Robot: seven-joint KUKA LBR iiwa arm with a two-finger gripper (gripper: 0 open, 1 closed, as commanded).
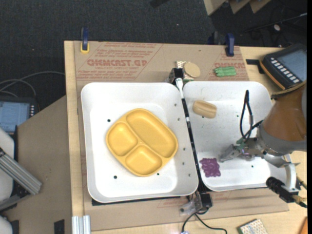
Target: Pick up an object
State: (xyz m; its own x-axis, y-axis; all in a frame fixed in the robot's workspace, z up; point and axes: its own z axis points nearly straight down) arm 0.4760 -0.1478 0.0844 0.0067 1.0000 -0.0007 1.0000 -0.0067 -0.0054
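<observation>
In the right bin (253, 179), a purple bunch of grapes (210, 166) lies near the front left corner. A tan bread roll (204, 108) rests near the bin's back left. My gripper (233, 152) reaches in from the right, low over the bin floor and just right of the grapes, apart from them. Above the wrist, the arm's orange band (287, 123) covers the bin's right side. A yellow divided plate (141, 141) lies in the middle of the left bin (95, 106).
A green item (225, 72) and a round tan piece (191, 70) sit on the brown board behind the bins. A black cable (246, 112) loops above the right bin. A handheld screen unit (287, 65) lies at the far right.
</observation>
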